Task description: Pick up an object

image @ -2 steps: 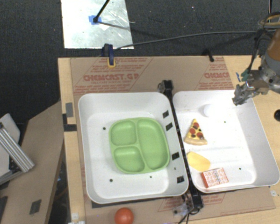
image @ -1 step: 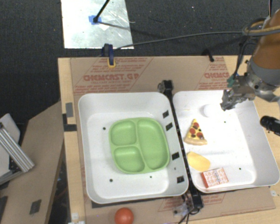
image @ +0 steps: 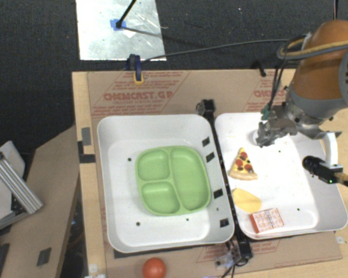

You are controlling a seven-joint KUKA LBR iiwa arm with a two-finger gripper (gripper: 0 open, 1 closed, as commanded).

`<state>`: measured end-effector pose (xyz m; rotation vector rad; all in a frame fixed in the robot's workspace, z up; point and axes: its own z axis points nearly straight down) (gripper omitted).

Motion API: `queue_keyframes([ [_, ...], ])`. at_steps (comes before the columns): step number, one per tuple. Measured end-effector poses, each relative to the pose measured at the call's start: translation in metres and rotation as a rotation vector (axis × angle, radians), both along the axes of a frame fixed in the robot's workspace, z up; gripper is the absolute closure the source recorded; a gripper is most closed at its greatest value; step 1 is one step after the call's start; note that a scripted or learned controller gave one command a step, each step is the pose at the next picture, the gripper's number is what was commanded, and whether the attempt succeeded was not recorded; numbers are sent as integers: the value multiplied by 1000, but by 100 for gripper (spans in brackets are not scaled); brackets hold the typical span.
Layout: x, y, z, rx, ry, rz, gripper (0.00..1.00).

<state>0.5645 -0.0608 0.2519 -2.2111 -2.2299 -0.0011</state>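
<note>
Camera view looks down on two white bins. The right bin [image: 317,215] carries the candidates for picking: a toy pizza slice [image: 243,164] near its left wall, a pale yellow chip-like piece [image: 247,200] just below it, and a red-and-white packet [image: 266,220] at the lower edge. The jaws [image: 265,133] hang over the bin's upper middle, above and right of the pizza slice and apart from it; how wide they stand I cannot tell, and nothing shows between them. A green divided tray [image: 172,180] fills the left bin [image: 117,225], probably as a drop place. An orange ball [image: 154,269] rests on the bench [image: 90,87] outside both bins.

Dark backdrop [image: 30,56], brown printed board [image: 142,93] on bench, foil sheet [image: 119,28] behind.
</note>
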Motion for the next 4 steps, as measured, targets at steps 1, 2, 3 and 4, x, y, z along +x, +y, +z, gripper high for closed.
queue_keyframes([
  [1,-7,42,-6,0,-1,0,100],
  [2,-25,100,-17,1,0,1,100],
  [3,-39,143,-22,0,0,0,100],
  [4,-38,140,-22,-1,-1,-5,0],
])
